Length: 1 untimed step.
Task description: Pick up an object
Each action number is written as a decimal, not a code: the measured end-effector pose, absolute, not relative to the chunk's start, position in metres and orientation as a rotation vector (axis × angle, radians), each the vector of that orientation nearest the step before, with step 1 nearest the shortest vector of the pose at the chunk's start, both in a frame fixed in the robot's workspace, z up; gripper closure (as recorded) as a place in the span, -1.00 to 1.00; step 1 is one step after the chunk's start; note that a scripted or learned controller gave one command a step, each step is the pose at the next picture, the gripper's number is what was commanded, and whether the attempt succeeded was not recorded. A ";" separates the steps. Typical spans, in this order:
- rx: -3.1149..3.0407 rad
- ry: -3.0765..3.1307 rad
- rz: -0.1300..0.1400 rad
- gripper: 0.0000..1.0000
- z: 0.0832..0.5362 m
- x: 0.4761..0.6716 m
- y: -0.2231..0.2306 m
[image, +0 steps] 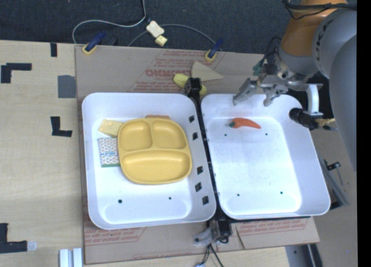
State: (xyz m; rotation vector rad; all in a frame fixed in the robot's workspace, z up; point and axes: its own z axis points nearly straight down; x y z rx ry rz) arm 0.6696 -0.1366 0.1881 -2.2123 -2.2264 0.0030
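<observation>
Over the far edge of the right bin (pixel 313 167) hangs the claw (pixel 255 97). Its two fingers are spread apart, and nothing sits between them. So the claw is open and holds nothing.

Just below it, on the white floor of the right bin, lies a little orange carrot (pixel 246 123). It is near the claw but not touching it.

The left bin (pixel 95 190) has a yellow tray (pixel 155 150) with three parts. A small card (pixel 108 150) and a pale yellow piece (pixel 108 125) peek out beside it.

I think the job has only begun. Nothing is picked up yet. The claw has to go down, close on a thing such as the carrot, and lift it.
</observation>
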 end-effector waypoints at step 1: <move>-2.228 -2.231 -0.009 -1.00 0.108 0.659 -0.114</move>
